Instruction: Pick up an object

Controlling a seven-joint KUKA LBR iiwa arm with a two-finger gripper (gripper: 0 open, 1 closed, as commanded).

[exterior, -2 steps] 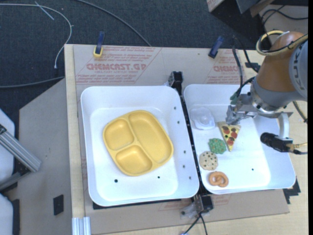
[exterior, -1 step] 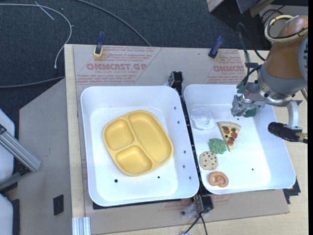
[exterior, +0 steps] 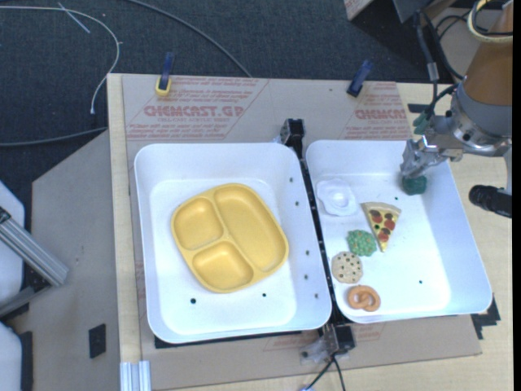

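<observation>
Hovering over a small dark-green object at about one o'clock in the right bin, just inside the far rim: the gripper, at the end of the grey arm reaching in from three o'clock. Touching or nearly touching the green piece, with metal fingertips directly above it; impossible to tell from this slant whether open around it, closed on it, or merely resting on top. Judged to be at the grasp step of the pick, with nothing yet raised off the bin floor. Called for next, on that reading: a firm closing on the green piece, then a straight lift clear of the rim, with care not to push the piece against the bin wall.

Spread elsewhere across the right bin, well apart from the gripper: a white lidded cup at eleven o'clock, a toy pizza slice near centre, a leafy green toy vegetable just beside it at eight o'clock, a chocolate-chip cookie touching or nearly touching that vegetable, and a pretzel at six o'clock near the front rim.

Sitting in the left bin, tilted slightly off square: a yellow divided plate with three compartments, nothing visible in any of them.

Beneath both bins: a cardboard sheet held by clamps at twelve o'clock.
</observation>
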